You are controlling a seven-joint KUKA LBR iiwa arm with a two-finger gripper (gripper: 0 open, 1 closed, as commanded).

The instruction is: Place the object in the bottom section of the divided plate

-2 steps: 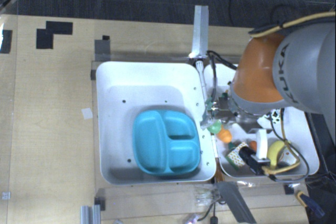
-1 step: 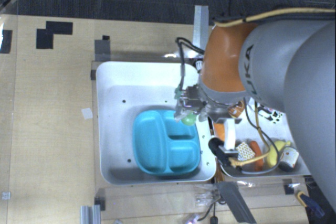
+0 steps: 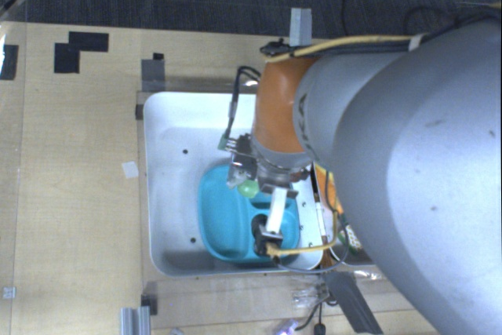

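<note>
1. Although the grey arm (image 3: 408, 169) covers much of the right side, the tool (image 3: 245, 178) shows below the orange band, hanging over the blue divided plate (image 3: 216, 220); whether it is apart or together cannot be told from this slant.
2. The plate lies in the white bin (image 3: 172, 161), toward that bin's lower right corner; the bin rests on the desk (image 3: 70, 192).
3. A small pale green object (image 3: 248, 189) shows right at the tool's tip, over the plate's upper edge; whether it is clamped there or merely lies on the plate beneath the tool cannot be told.
4. The relation that counts: the plate's long axis runs roughly from the bin's upper edge toward its lower edge, and the bottom section lies from the tool toward the lower edge; the dividers themselves are hard to make out.
5. Judged from this, the object is not yet in the bottom section; the coming move would carry it along that axis, away from the upper edge, before any release.
</note>
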